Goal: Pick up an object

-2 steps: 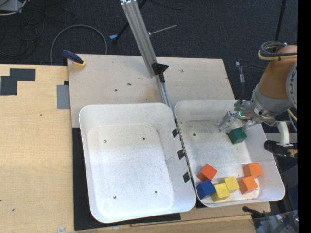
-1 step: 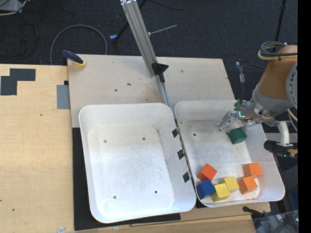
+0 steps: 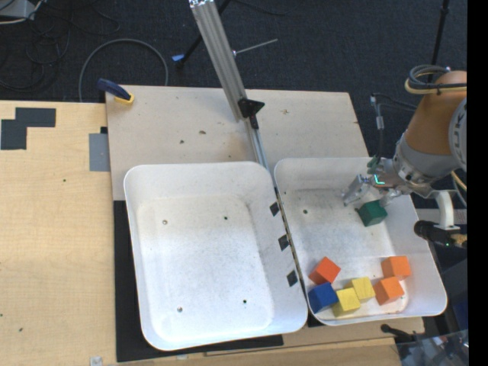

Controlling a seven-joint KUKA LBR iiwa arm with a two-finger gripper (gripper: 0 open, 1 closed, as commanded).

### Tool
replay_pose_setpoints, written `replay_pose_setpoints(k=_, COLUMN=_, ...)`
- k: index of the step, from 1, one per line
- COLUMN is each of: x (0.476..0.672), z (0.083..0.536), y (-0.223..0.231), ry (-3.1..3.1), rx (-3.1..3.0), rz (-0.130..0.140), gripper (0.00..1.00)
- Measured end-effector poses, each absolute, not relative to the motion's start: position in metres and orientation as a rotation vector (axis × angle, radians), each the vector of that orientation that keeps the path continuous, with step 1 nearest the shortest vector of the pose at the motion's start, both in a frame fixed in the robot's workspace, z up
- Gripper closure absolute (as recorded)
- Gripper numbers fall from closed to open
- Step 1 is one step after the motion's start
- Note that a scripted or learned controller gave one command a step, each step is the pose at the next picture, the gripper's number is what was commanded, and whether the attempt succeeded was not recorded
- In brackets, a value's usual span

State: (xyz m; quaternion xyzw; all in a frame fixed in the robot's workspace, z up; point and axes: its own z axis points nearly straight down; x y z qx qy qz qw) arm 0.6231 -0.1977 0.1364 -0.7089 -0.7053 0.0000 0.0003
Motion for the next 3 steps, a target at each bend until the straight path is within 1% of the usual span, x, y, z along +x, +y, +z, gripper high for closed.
replay_pose_setpoints(k=3, x=0.6231, z=0.1364, y=-0.1978, ry=-2.215, rx=-2.228, rz=0.000, gripper=0.00)
